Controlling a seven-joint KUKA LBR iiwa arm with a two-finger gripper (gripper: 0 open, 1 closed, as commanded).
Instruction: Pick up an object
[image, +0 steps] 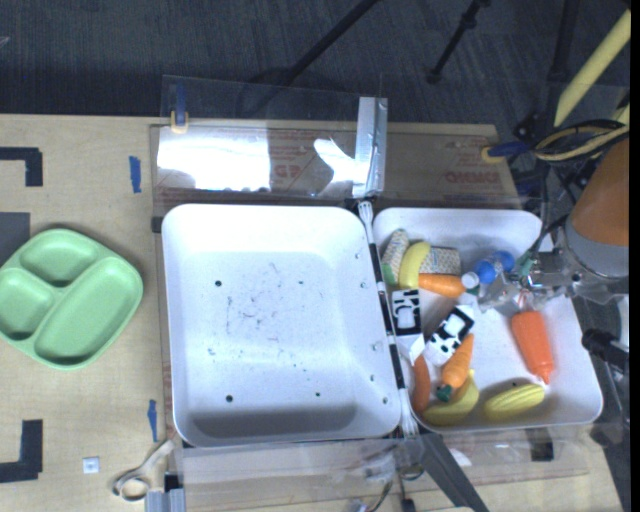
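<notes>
Toys heaped in right bin (575, 395), left bin (180, 300) beside it, divided plate (65, 297) far left

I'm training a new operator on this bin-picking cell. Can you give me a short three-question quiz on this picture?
1. True or false: the green three-compartment plastic plate lies inside a bin.
2. Which shallow white bin holds the toy food: A) the left bin B) the right bin?
3. Fill in: the large orange plastic carrot lies just below the arm's ____.

Key: 1 false; 2 B; 3 gripper.
</notes>
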